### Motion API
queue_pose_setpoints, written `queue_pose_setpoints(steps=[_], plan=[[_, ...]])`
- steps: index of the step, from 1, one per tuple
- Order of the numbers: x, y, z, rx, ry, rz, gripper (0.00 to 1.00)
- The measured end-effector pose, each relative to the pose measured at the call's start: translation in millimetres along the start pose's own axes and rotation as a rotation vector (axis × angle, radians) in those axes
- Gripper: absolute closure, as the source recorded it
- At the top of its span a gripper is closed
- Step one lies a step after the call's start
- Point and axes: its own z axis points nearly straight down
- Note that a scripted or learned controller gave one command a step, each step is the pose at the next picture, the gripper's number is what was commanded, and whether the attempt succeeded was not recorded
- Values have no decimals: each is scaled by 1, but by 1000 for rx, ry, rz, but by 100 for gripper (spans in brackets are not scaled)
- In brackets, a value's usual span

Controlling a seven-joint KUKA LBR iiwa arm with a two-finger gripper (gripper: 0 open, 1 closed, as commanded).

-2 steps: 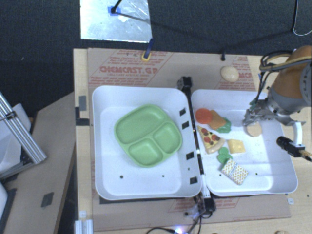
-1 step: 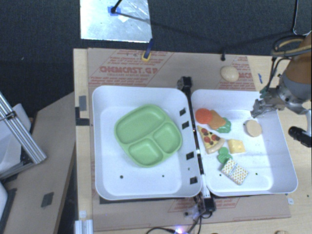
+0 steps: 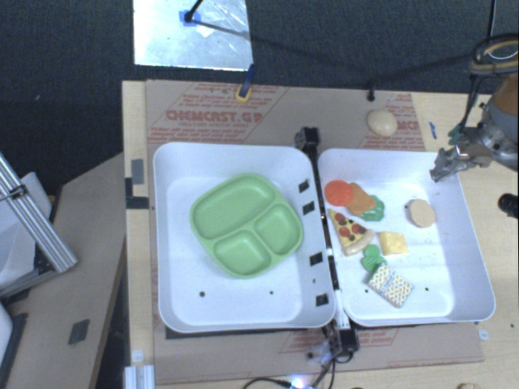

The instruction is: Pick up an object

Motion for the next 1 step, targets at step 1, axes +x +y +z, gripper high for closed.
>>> queue_pose_setpoints(steps=[1], plan=[[56, -25, 5, 8, 5, -3, 100]])
